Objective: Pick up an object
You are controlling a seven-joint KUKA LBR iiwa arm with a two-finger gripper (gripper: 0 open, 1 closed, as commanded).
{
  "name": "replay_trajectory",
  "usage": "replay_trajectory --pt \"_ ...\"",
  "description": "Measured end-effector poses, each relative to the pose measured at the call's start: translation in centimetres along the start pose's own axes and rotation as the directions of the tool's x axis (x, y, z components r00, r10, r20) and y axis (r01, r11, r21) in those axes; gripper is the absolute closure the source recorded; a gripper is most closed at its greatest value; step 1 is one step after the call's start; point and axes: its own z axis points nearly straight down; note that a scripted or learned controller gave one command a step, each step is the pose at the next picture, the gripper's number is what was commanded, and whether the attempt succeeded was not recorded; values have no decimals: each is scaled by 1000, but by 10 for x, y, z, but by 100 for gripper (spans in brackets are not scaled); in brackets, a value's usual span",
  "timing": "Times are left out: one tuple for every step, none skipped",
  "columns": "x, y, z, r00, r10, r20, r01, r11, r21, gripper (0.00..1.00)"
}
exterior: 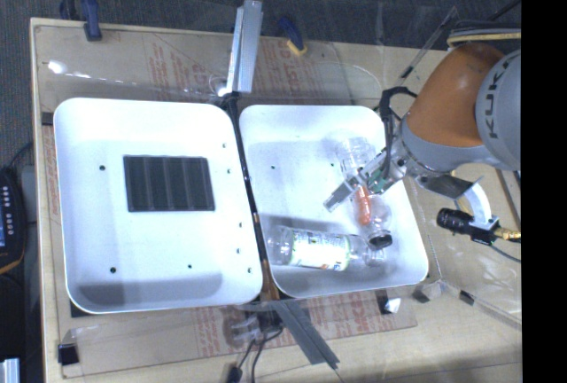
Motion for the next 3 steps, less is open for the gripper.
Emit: replay_trajectory --pt "41 -7 90 989 150 -4 -150 989 5 0" --pt "22 -43 -6 975 224 0 -224 975 0 0" --pt "4 -9 14 972 234 -1 -234 972 4 0"
